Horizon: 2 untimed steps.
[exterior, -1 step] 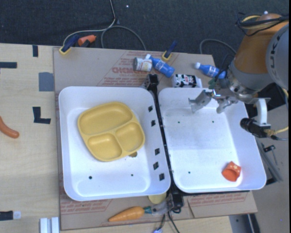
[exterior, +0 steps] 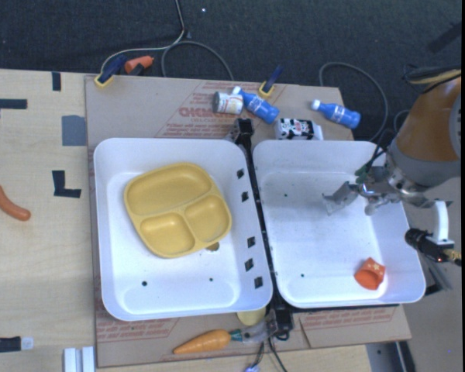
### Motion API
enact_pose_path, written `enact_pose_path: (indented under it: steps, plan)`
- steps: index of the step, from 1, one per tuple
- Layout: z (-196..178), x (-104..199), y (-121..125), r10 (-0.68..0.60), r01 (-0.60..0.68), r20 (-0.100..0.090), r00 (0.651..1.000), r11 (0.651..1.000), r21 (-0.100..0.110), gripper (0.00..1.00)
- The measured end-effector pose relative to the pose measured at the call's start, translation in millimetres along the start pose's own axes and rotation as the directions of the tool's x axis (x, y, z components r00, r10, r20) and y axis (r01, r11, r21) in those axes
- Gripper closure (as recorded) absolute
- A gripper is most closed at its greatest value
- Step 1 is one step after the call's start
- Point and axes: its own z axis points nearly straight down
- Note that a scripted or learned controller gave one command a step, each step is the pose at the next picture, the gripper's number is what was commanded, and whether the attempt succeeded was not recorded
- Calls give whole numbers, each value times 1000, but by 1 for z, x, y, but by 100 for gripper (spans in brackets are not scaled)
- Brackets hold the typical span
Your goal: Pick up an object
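We see the claw hovering over the right bin; can't tell its state, orange object nearby.

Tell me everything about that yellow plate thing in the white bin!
The yellow tray is a smooth, plastic-looking plate with rounded corners and three hollow sections: one long section and two smaller ones. It lies flat and face up, turned at a slant, on the floor of the left bin, toward the back. A small dark bit peeks out at its lower edge; what it is cannot be told.
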Motion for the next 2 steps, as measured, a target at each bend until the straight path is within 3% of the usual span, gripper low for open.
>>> enact_pose_path:
  steps: [1,2]
  plan:
    - [-11,-50,-15,-2,2,0,1000,1000,-8,0]
    - [16,-42,-62,-3,3,-3,1000,1000,-2,0]
